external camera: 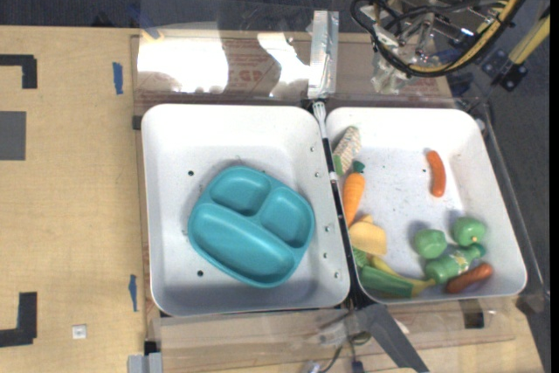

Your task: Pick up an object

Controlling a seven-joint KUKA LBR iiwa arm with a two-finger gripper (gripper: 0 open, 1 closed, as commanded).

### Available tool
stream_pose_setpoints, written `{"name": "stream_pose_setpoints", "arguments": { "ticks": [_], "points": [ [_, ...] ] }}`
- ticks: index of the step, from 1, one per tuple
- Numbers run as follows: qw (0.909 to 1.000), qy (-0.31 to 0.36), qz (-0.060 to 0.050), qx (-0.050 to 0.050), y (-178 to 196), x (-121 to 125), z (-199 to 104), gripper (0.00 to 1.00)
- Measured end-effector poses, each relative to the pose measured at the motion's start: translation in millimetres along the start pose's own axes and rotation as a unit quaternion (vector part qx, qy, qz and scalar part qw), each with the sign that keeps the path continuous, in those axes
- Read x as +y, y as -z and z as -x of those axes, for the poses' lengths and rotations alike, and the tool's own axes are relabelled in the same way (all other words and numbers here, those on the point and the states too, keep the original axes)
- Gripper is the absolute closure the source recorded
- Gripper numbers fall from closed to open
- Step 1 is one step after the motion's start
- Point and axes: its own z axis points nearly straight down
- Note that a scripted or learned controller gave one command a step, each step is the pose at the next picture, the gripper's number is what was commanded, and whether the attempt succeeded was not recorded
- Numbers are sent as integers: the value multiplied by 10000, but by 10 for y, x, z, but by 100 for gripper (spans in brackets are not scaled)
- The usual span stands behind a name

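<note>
The right bin [489, 188] holds toy food. A corn cob [347, 148] and a carrot [353, 195] lie along its left wall, with a yellow piece [368, 237] below them. A red sausage [436, 173] lies alone near the far right. Two green peppers [429, 242] [469, 230], a green cucumber [384, 278] and a red-brown piece [471, 277] crowd the near right corner. My gripper [409, 48] hangs high above the bench, beyond the right bin's far edge, wrapped in cables and apart from every object.
A teal divided plate [251, 224] lies in the left bin [166, 153]. A clear plastic sheet and a metal bracket [321, 52] stand behind the bins. The shared wall between the bins runs past the corn and carrot.
</note>
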Motion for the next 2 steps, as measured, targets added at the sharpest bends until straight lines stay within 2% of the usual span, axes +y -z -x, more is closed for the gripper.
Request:
{"name": "stream_pose_setpoints", "arguments": {
  "ticks": [1,2],
  "points": [
    [9869,1612,21,5,151,-187,-309,100],
    [9740,2265,60,16,-358,185,-325,100]
  ]
}}
